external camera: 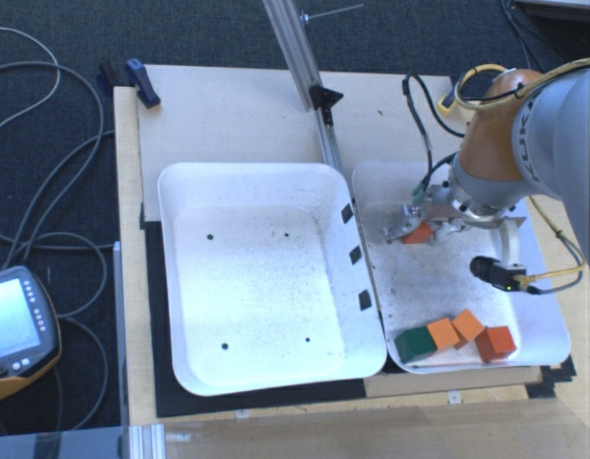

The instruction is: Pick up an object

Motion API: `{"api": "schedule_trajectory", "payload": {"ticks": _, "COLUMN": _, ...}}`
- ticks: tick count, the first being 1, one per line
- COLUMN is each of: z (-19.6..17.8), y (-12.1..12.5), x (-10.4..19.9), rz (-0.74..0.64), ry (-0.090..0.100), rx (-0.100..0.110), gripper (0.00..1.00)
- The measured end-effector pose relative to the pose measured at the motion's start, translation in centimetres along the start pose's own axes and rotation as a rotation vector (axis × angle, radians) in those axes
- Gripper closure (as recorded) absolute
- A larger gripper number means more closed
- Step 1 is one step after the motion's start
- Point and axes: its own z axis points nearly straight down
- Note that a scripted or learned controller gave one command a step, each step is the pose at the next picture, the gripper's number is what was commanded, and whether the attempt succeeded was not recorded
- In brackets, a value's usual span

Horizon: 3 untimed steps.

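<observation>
At the near edge of the right bin (553,338) we saw a green block (416,341), two orange cubes (455,330) and a red-orange one (496,343). Farther in, the gripper (416,228) pinched a small orange block (418,234) between its metal fingers, above the speckled floor.

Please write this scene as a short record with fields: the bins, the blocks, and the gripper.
left bin: white, shallow
right bin: white, holds the blocks
blocks at near edge: green block, orange block, second orange block, red block
gripper: over the right bin, at its far left part
small orange block: at the fingertips; whether gripped, cannot tell
arm: reaches in from the right
</observation>
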Motion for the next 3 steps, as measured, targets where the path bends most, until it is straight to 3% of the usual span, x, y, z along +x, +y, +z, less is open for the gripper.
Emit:
{"api": "schedule_trajectory", "payload": {"ticks": 1, "z": -1.6, "y": 0.2, "x": 0.1, "rz": -0.001, "ry": 0.0, "rx": -0.008, "gripper": 1.0}}
{"api": "schedule_trajectory", "payload": {"ticks": 2, "z": -0.4, "y": -3.1, "x": -2.1, "rz": 0.002, "ry": 0.0, "rx": -0.006, "gripper": 1.0}}
{"api": "schedule_trajectory", "payload": {"ticks": 3, "z": -0.5, "y": 3.9, "x": 3.1, "rz": -0.009, "ry": -0.001, "rx": -0.01, "gripper": 1.0}}
